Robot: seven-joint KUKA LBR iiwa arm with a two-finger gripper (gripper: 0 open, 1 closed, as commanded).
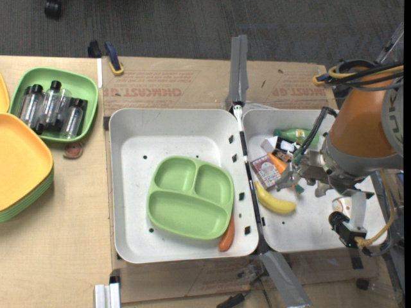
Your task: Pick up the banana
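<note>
The yellow banana (274, 200) lies in the right bin (302, 236), close to its left wall, curving toward the bin's middle. My gripper (288, 179) hangs just above and to the right of the banana's upper side, near its right end. Nothing shows as held. The grey arm with its orange band (361, 132) reaches in from the right over the bin's right half and hides part of the bin floor.
Small packets (267, 167) and a green bottle (292, 134) lie behind the banana. The left bin (128, 172) holds a green divided plate (191, 197) and an orange carrot-like piece (226, 237). A green tray of bottles (54, 104) and yellow plates (19, 165) sit far left.
</note>
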